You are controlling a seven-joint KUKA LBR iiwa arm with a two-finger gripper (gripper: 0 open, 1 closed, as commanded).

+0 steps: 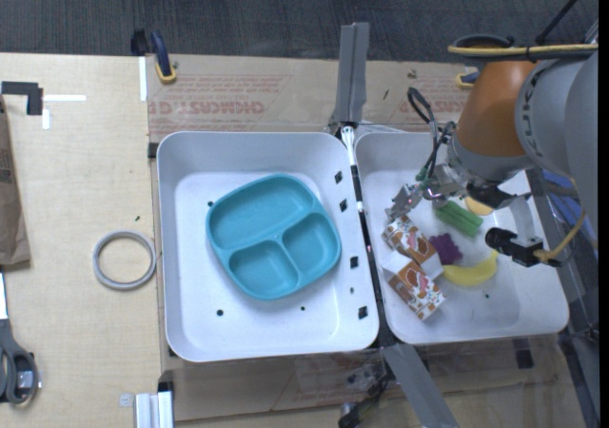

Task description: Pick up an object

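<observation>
The right bin [495, 317] holds several small items. Two orange-and-white patterned boxes lie near its left wall, one [407, 238] above the other [417, 289]. A purple toy [444, 247] sits beside them, a yellow banana [472, 271] lies just right of it, and a green block [459, 218] rests further back. My gripper [415, 196] hangs low over the back left of this bin, just above the upper box and left of the green block. The arm's orange band and grey wrist hide the bin's back right part.
The left bin [181, 255] holds a blue divided plate [274, 235]. A raised divider [360, 226] separates the two bins. On the bench to the left lie a grey ring [125, 259] and scissors [16, 371]. A black cable fitting [512, 246] juts over the right bin.
</observation>
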